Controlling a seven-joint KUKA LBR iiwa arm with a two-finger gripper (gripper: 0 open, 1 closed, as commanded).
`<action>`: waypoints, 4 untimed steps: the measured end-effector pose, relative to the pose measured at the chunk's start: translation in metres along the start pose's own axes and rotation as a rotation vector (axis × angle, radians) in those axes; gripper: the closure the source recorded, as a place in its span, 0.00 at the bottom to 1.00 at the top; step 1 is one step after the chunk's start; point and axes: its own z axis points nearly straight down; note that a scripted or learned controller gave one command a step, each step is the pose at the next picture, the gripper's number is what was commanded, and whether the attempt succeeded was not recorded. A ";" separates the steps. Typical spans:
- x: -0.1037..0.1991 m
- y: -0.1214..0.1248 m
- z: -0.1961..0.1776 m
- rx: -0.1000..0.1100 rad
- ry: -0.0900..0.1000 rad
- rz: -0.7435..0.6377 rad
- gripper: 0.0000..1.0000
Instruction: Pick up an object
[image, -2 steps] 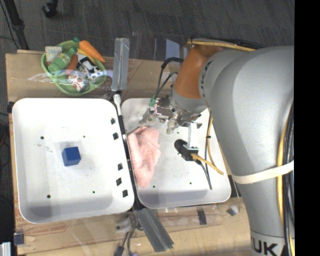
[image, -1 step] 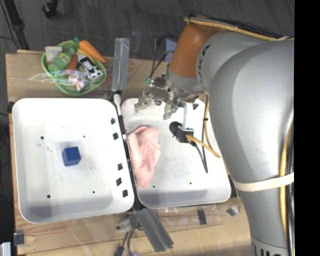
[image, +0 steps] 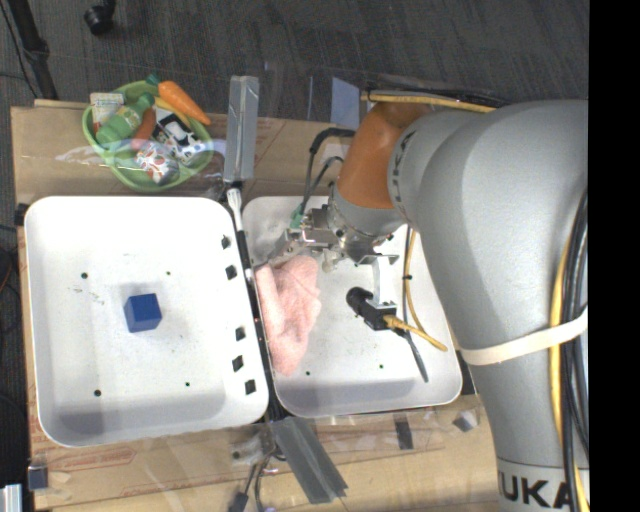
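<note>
Pink cloth (image: 290, 305) — crumpled and soft-looking, lying in the right bin (image: 340, 385), pressed along that bin's left wall and stretching from near the upper middle of the floor down toward the lower left corner. Upper end of the cloth just under the gripper (image: 322, 240), close enough to seem touching, though real contact hard to confirm from above. Gripper low in the upper part of the right bin, pointing down, largely hidden by the wrist above it. Whether spread or closed, impossible to tell; nothing visibly clamped in it. Behind the gripper, the orange band (image: 372, 150), then the bulky grey arm (image: 500, 230) covering the right side of the bench and the right rim of that bin.

Left bin (image: 120, 240) just beside the right one, the two walls meeting along the middle, with a row of small dark tabs (image: 240, 300) down that shared edge. Inside the left bin, a blue cube (image: 143, 312) — left of centre on the white floor, well apart from the cloth and from the gripper. Above the left bin, on the brown bench (image: 50, 130), a green bowl (image: 130, 175) full of small toys, among them an orange carrot (image: 180, 98) at the upper rim.
</note>
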 end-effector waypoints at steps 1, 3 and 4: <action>-0.012 -0.010 0.014 -0.001 0.001 0.079 0.00; 0.001 0.032 0.013 -0.006 -0.001 -0.159 1.00; 0.045 0.028 -0.087 -0.006 -0.003 -0.513 1.00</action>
